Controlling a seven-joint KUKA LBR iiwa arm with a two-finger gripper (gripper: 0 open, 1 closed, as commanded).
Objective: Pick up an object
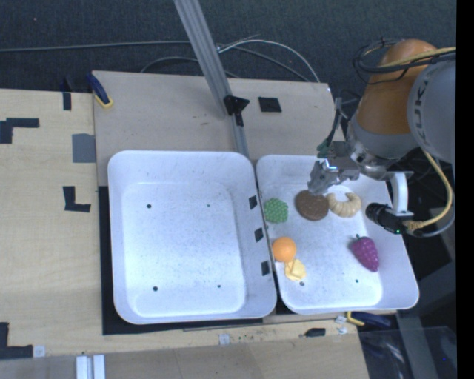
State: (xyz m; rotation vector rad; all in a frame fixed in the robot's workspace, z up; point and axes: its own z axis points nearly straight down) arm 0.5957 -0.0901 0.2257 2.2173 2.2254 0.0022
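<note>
gripper [323,180] above round brown cookie [312,205] (no clear long axis)

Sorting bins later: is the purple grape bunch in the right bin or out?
In: the grape bunch lies on the right bin floor.

A pale wooden bench [44,222] carries black tape marks, a grey pole [211,63] and dark carpet [259,22] behind.

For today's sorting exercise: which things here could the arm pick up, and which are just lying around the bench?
Part of the job:
gripper
brown disc
beige ring
green ball
orange
yellow piece
purple grapes

Lying about:
left bin
blue clamp
black tape marks
</note>
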